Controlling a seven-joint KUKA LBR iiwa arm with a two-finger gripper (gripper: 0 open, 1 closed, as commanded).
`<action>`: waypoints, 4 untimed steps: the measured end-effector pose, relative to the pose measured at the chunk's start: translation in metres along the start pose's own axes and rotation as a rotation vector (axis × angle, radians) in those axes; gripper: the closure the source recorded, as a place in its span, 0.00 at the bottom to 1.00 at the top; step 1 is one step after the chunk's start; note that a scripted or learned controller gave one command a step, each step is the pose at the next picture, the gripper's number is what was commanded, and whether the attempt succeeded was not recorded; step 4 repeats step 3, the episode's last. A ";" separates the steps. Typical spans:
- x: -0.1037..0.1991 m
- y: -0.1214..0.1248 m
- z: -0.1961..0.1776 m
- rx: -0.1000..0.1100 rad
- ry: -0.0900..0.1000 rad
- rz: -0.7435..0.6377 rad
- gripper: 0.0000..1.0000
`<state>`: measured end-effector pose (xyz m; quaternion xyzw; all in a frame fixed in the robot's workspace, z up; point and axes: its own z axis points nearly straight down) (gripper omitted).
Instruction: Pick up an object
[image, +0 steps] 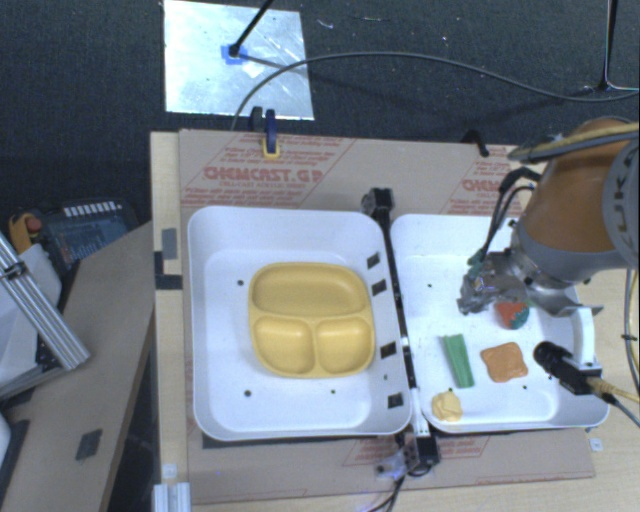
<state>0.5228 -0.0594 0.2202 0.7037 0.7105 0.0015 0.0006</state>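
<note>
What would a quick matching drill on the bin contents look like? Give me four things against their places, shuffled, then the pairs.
Things:
1. yellow divided tray
2. green stick
3. orange square piece
4. pale yellow lump

Places:
A. right bin, near its front left corner
B. middle of the left bin
C. right bin, right of the green piece
D. right bin, lying lengthwise between the divider and the orange piece

Pairs: 1-B, 2-D, 3-C, 4-A

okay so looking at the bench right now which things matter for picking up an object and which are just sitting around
For the job: gripper, green block, orange piece, yellow lump, red and teal object, right bin.

Lying about: yellow divided tray, left bin.
</note>
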 end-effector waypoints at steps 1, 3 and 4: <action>0.050 0.022 -0.003 -0.001 0.000 -0.001 1.00; 0.161 0.026 -0.004 0.002 0.001 -0.001 1.00; 0.161 0.026 -0.004 0.002 0.001 -0.001 1.00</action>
